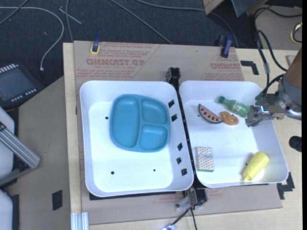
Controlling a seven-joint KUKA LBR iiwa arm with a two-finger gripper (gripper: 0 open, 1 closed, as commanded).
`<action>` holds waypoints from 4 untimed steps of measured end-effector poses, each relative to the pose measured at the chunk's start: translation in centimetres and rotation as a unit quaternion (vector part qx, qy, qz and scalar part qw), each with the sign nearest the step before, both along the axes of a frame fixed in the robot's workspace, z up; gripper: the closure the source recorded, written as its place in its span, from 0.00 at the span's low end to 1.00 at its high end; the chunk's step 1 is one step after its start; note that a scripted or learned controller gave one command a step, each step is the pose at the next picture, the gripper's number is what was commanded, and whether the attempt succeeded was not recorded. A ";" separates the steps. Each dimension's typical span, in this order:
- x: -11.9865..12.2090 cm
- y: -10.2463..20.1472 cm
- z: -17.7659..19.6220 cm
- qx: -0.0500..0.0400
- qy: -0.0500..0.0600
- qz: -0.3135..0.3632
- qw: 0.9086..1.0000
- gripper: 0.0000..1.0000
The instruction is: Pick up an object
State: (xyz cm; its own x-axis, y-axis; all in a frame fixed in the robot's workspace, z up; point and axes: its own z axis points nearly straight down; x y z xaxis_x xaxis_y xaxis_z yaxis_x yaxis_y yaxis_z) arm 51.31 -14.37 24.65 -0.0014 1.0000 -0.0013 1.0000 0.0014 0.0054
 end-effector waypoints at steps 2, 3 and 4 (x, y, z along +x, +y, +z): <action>0.0 10.4 -0.4 0.003 0.004 0.003 1.000 1.00; -0.4 16.2 -0.2 0.002 0.004 0.003 1.000 1.00; -0.9 21.2 -0.7 0.002 0.005 0.002 1.000 1.00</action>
